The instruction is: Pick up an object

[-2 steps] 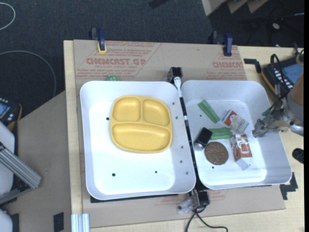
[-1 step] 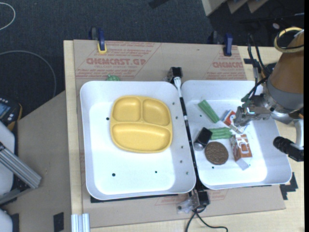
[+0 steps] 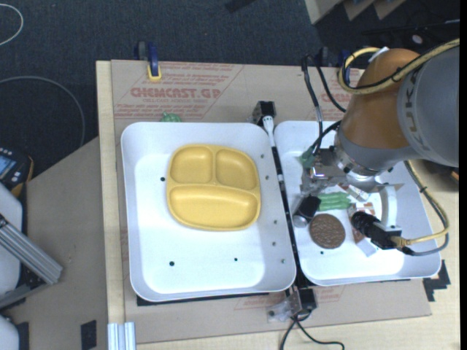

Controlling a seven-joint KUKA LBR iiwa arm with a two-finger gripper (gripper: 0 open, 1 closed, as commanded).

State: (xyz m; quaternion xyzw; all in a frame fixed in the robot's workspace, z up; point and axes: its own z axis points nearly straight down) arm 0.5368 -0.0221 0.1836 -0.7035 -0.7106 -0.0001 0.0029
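Two white bins sit on a brown board over dark carpet; at frame right, the gripper hangs low, grip state unclear

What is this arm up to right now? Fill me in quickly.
The grey KUKA arm with the orange band has reached down into the right-hand shallow white bin, working over a small cluster of things: a round brown disc, a green flat piece and a small black block. Nothing is visibly lifted yet. The left-hand shallow white bin holds a yellow three-compartment plastic plate, lying untouched.
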